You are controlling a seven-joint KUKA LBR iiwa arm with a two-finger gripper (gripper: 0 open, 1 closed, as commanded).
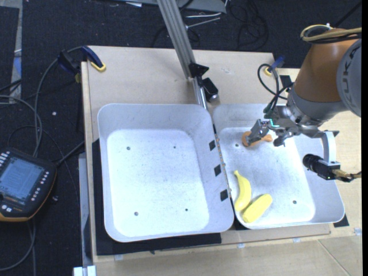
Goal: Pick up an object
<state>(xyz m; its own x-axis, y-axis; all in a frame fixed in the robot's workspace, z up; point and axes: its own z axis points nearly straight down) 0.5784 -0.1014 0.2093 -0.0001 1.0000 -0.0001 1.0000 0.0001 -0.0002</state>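
Observation:
A small orange object [250,138] lies at the back of the right bin [299,171], close to its left wall. My gripper [271,134] hangs over the back of that bin, right beside the orange object on its right and touching or nearly touching it. From this angle I cannot tell whether the orange object is held. A yellow banana [242,190] lies near the front left of the same bin. A yellow lemon-like object [257,207] rests against the banana's lower end.
The left bin [152,171] stands beside the right one, the two rims meeting in the middle. A slanted metal pole [183,45] rises from behind the bins. A black fitting [318,164] on a white bracket hangs off the wrist over the right bin's right side.

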